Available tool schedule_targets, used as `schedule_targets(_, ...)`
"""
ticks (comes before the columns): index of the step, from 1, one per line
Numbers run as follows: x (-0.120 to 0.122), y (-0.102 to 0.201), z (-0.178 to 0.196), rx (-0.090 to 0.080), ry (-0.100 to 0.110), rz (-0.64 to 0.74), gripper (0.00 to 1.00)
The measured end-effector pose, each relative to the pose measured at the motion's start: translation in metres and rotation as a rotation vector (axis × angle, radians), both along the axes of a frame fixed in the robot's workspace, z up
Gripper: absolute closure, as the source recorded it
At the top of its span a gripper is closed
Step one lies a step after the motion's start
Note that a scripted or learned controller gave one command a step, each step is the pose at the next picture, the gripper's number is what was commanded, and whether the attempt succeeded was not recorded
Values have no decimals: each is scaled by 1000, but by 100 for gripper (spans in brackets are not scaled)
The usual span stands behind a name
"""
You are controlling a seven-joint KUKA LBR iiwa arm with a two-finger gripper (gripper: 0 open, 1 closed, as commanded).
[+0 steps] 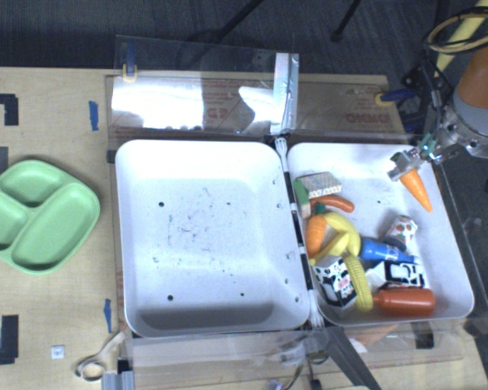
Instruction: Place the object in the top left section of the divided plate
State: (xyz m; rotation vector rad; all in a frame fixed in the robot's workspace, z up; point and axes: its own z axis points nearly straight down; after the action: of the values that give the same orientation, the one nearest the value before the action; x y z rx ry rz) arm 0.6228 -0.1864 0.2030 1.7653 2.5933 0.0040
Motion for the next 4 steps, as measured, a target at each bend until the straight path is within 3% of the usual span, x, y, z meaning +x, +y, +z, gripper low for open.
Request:
schedule_targets(1,-77,-4,49,0,3,239,100)
schedule_targets(2,-138,-38,81,0,3,171,100)
schedule_targets(3,-138,-38,81,0,3,172,0)
schedule_targets(4,-138,-38,81,0,3,172,0)
